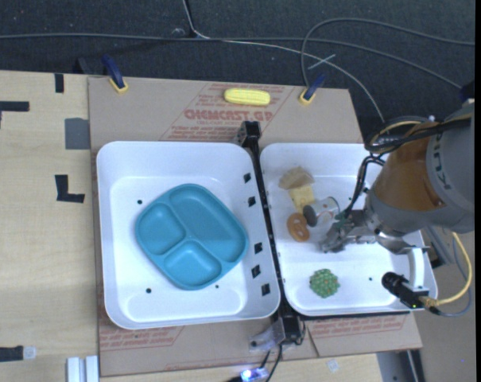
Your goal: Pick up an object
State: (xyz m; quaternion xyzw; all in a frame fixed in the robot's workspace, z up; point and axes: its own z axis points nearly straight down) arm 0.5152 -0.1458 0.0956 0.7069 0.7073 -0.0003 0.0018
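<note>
Overhead view of my bench, largest items first. The cardboard base (pixel 216 118) carries two white bins. The left bin (pixel 113 213) holds a blue divided plate (pixel 191 235), lying flat near its centre. The right bin (pixel 347 153) holds the small objects, and the arm (pixel 419 185) reaches into it from the right. The gripper (pixel 333 239) hangs low near the middle of this bin; I cannot tell how it is set, as its tip is small and dark against the clutter.

Candidate objects, all in the right bin: a tan and yellow lump (pixel 298 185) toward the far wall; a clear cup (pixel 323 211) just beside the gripper; an orange piece (pixel 297 228) to the gripper's left; a green bumpy ball (pixel 324 282) near the front wall, apart from the rest.

I judge the green ball the easiest pick: light, textured, standing alone, best taken across its middle. The cup looks thin and slippery. A yellow corn-like toy (pixel 247 97) lies on the cardboard beyond the bins.
</note>
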